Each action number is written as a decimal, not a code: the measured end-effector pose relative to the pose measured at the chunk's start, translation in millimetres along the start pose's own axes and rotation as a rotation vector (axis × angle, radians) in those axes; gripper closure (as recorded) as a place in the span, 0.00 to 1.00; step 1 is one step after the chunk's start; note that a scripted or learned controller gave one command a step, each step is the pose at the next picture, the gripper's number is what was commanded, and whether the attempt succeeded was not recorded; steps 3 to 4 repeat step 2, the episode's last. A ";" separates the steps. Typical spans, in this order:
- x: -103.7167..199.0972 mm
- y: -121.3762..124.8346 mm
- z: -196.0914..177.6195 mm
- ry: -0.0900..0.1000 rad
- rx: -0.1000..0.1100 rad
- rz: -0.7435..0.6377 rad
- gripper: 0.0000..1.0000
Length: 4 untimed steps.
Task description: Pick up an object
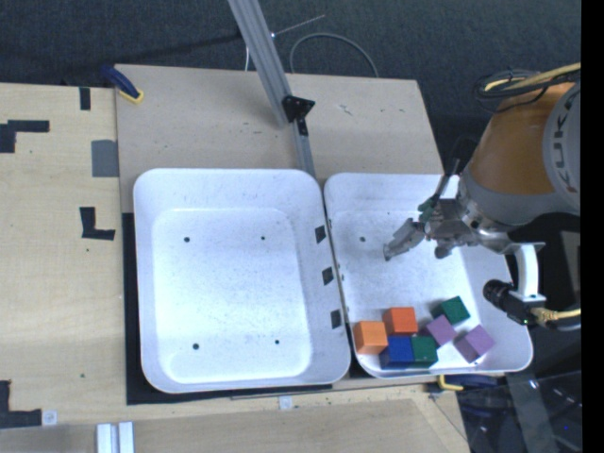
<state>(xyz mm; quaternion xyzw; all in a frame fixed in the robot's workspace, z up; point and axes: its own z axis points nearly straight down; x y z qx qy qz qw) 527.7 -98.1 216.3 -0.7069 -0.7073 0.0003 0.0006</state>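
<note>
Blocks are being shown clustered at the near end of the right bin point(377, 192) — two orange blocks point(370, 335) point(401, 320), a blue block point(400, 349), two green blocks point(424, 350) point(454, 310) and two purple blocks point(441, 329) point(474, 343). Most of them are lying touching or just beside one another; the upper green block and the outer purple block are being seen slightly apart, toward the right wall.

Above the cluster, the jaws point(396, 246) are being held over bare bin floor near the middle of the right bin, pointed toward the divider between the bins. Nothing is being gripped between them; whether they are apart or together cannot be told, since the tips are small and dark against the white floor.

The arm point(519, 154) — grey, with an orange band — is being seen entering from the right. The left bin point(226, 272) is being shown beside it on the desk point(189, 121), and a grey metal bar point(260, 41) is being seen slanting across the far side.
</note>
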 end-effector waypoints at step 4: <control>91.3 -40.3 -84.5 0.002 0.004 -0.007 0.00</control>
